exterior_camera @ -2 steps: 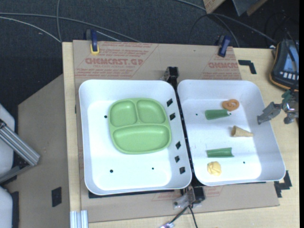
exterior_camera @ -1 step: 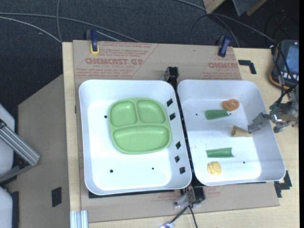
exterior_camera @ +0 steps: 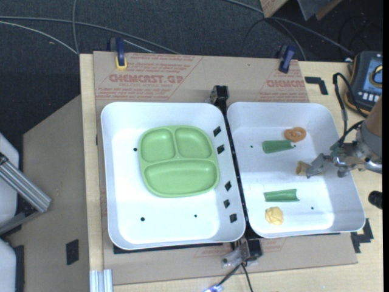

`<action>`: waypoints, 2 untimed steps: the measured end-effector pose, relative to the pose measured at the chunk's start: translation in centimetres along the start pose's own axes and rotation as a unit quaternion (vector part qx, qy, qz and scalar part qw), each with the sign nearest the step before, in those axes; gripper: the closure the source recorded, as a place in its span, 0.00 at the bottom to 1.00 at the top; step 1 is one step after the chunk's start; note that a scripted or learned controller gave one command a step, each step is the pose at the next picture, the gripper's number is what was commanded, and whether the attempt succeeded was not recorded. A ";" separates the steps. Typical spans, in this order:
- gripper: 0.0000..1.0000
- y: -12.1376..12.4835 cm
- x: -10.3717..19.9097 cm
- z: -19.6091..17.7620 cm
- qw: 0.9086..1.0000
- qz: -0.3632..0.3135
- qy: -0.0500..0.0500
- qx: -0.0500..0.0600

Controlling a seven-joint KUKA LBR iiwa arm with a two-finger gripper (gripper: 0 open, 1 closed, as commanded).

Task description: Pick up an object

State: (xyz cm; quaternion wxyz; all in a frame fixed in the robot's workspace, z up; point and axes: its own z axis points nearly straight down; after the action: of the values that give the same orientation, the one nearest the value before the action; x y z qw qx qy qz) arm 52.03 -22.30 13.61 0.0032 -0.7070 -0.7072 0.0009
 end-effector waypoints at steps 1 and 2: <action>0.00 0.2 0.5 5.2 1.000 -0.002 0.005 0.000; 1.00 0.2 0.3 3.9 1.000 -0.002 0.001 -0.002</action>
State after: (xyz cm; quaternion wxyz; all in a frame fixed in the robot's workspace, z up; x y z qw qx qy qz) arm 52.17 -22.03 9.71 0.0021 -0.7059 -0.7083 -0.0014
